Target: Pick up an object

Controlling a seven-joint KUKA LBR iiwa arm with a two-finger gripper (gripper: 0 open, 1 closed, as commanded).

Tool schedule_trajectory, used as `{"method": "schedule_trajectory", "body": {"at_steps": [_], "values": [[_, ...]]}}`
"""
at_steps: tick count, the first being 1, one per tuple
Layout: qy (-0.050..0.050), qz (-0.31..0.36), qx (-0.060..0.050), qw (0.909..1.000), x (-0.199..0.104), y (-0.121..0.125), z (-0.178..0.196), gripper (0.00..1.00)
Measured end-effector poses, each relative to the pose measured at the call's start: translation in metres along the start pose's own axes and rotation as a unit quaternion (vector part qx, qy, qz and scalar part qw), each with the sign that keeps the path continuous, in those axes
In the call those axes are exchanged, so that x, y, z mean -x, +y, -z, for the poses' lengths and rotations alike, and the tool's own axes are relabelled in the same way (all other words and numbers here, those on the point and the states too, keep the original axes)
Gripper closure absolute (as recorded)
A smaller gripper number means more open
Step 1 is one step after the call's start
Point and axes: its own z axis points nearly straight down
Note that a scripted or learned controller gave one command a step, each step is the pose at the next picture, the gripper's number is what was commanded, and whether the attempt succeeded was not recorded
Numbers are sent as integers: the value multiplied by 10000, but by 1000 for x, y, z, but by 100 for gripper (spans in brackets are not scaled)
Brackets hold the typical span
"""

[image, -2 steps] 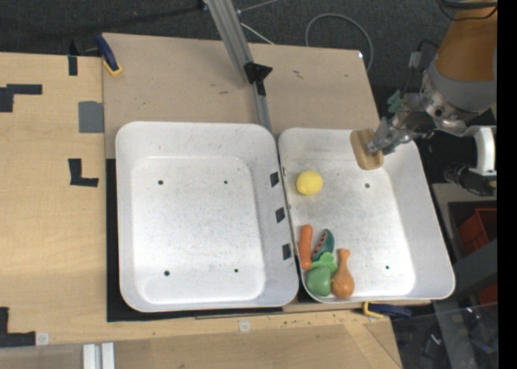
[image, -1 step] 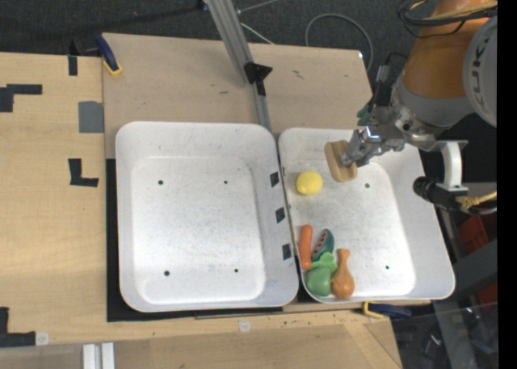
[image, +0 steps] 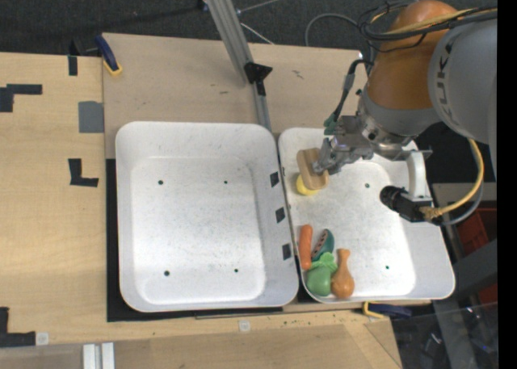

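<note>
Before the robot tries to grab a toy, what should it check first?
1. Gripper is over the right bin: ok.
2. Gripper sits at the tan block with the yellow piece: ok.
3. Block is between the gripper's fingers: cannot tell.
4. Other toys, the carrot, green toy and orange gourd, lie away from the gripper: ok.
5. Block lies away from the bin wall: not ok, it is close.

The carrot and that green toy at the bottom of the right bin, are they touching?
Touching. The camera view shows the orange carrot lying against the green toy with no white floor of the right bin between them.
</note>
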Motion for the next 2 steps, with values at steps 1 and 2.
{"method": "schedule_trajectory", "body": {"at_steps": [1, 2], "values": [[5, 9, 5, 10000, -55, -15, 5, 100], [0, 10, 1, 10000, -115, -31, 4, 100]]}}
